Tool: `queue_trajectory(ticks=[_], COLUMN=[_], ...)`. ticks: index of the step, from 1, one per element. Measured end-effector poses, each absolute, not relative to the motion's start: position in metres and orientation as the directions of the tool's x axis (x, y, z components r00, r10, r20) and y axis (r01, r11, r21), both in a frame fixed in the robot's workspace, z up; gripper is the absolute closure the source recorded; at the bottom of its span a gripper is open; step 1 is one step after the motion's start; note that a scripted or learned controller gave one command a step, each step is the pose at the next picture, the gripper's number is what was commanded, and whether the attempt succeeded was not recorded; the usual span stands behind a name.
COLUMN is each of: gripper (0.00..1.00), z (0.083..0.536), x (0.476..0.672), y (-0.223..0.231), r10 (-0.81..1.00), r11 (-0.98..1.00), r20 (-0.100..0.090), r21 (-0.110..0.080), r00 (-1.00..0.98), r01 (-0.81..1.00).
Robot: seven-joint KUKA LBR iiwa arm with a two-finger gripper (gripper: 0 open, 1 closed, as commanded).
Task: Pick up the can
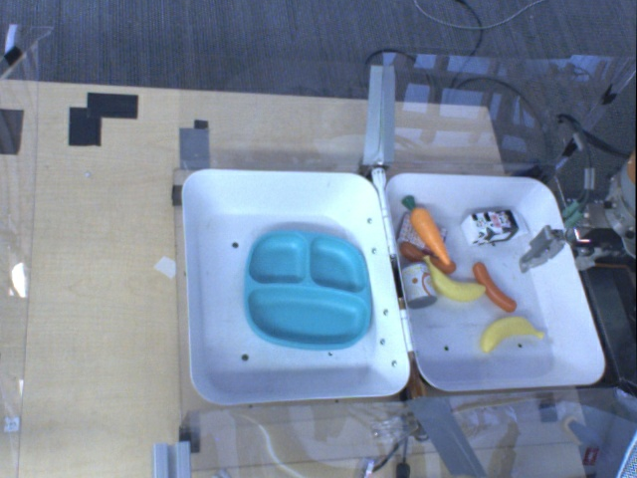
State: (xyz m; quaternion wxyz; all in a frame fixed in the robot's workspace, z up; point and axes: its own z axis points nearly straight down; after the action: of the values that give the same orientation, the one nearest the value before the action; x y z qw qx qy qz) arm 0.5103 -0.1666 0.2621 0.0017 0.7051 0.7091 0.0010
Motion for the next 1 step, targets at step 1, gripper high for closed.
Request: queue_trajectory(ticks=[1], gripper=[0.00], z=[0.2063], x=[0.5745], y=[-0.1911], r10=[0.954], r11=[0.299], r20=[-0.003], r21=[0.005], r00=[-0.299], r01=[0.954])
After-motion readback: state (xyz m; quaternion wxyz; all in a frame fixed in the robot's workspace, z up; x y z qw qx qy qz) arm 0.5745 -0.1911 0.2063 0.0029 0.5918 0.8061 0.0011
